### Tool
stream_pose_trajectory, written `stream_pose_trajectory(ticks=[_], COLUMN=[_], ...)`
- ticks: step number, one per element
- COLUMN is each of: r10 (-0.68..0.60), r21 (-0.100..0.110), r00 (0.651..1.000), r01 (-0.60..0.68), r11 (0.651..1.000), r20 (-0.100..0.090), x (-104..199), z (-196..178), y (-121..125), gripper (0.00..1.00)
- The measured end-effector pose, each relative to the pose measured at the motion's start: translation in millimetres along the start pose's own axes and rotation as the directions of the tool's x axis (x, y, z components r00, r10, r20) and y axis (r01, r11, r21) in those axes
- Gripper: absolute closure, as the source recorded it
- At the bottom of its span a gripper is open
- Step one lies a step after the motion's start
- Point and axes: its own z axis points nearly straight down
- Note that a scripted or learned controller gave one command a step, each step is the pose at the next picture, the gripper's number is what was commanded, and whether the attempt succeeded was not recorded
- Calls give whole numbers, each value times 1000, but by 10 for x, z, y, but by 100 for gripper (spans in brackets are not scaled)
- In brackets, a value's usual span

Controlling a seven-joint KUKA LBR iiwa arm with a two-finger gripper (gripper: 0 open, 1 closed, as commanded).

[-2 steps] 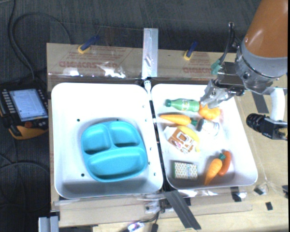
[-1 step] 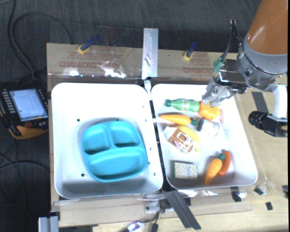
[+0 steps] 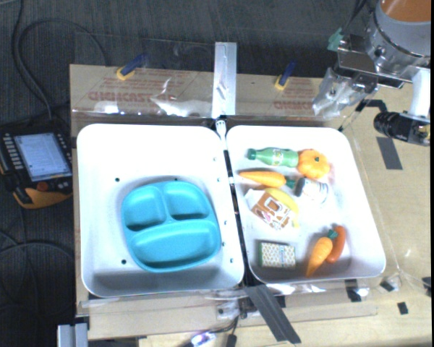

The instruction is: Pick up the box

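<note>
Box [image 3: 277, 254], seemingly flat, in right bin [image 3: 362, 194]

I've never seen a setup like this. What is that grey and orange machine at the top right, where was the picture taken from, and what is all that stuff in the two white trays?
The grey and orange machine is a robot arm. Its hand, the part that grasps, hangs outside the bins, past the far corner of the right bin, and has nothing in it. The picture comes from one fixed camera above the bench, looking down at a slant. The left bin holds a blue divided plate. The right bin holds toy food: a green bottle, an orange pumpkin-like piece, carrots, a small orange and white box and a small patterned packet. The arm's job is to pick up a box, which it has not yet done.
</note>
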Motion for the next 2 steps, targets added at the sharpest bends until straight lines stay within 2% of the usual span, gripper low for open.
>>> stream_pose_trajectory(ticks=[2], r10=[1], r21=[1], r00=[1000], r01=[-1], r11=[1000], r20=[8], x=[-5], z=[-179], y=[12], gripper=[100])
